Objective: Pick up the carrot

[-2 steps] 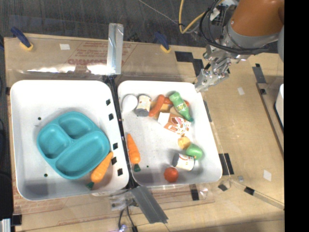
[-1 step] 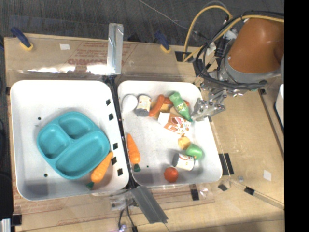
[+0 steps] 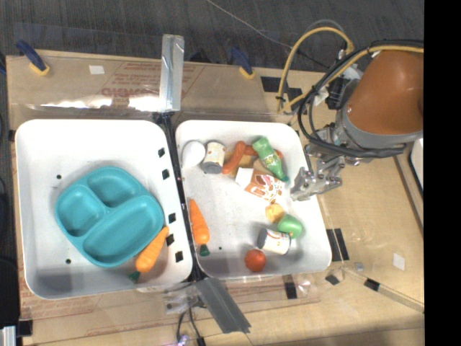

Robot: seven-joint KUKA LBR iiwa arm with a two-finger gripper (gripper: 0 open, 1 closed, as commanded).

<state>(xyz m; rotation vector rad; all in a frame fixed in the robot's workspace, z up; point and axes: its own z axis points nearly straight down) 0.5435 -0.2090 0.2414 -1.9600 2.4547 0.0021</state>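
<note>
Resting against the teal divided plate (image 3: 108, 215), a carrot (image 3: 152, 249) is seen in the left white bin (image 3: 32, 193), gripper (image 3: 312, 182) hung over the right bin's (image 3: 230, 258) edge, finger state not discernible, brown bench (image 3: 374, 222) bordered by dark ribbed flooring (image 3: 86, 6).

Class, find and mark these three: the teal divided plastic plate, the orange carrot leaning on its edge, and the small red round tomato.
Teal divided plastic plate (image 3: 108, 213): camera view, on its central divider.
Orange carrot (image 3: 151, 251): camera view, mid-body.
Small red round tomato (image 3: 255, 260): camera view, centre of its top.
</note>
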